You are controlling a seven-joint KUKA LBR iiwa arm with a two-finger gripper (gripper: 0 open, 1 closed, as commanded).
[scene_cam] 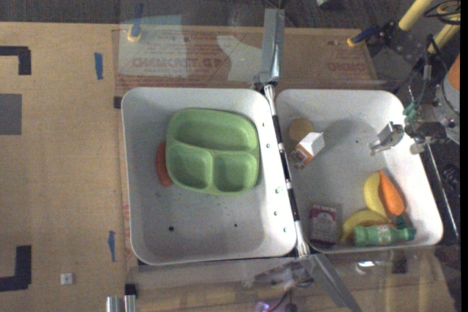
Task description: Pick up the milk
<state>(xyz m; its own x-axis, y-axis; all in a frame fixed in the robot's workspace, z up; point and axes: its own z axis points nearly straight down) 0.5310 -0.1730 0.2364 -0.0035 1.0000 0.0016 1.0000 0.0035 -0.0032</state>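
Observation:
The milk [310,146] is a small white carton with an orange side, lying tilted in the right bin [344,107] close to its left wall. A tan round item [298,129] touches its upper left. My gripper [387,137] hangs over the right part of the same bin, about a hand's width to the right of the carton and apart from it. Nothing shows between the gripper and the milk except bare bin floor.
Along the right bin's front lie a dark red packet [324,222], a banana [360,219], a green bottle [382,234], a yellow fruit [374,192] and an orange carrot [392,196]. The left bin [197,237] holds a green divided plate [213,150] over an orange-red item [161,164].

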